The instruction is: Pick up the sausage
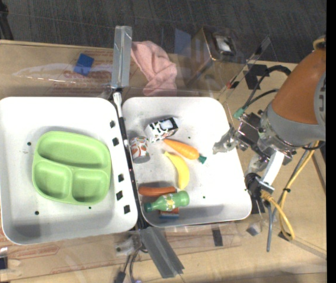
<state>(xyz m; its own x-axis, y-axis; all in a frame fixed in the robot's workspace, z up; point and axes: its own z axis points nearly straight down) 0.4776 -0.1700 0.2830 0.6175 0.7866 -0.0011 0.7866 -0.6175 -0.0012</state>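
I see the sausage (157,190) beside a green bottle (168,202), its label unreadable; my tool (224,145) hovers apart, its state unclear.

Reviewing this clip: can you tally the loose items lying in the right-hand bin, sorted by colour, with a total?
Orange: 1, carrot
Yellow: 1, banana
Red-brown: 1, sausage
Green: 1, bottle
Red and white: 1, can
Black and white: 1, small carton
Blue and red: 1, small item under the bottle, kind unclear
Total: 7
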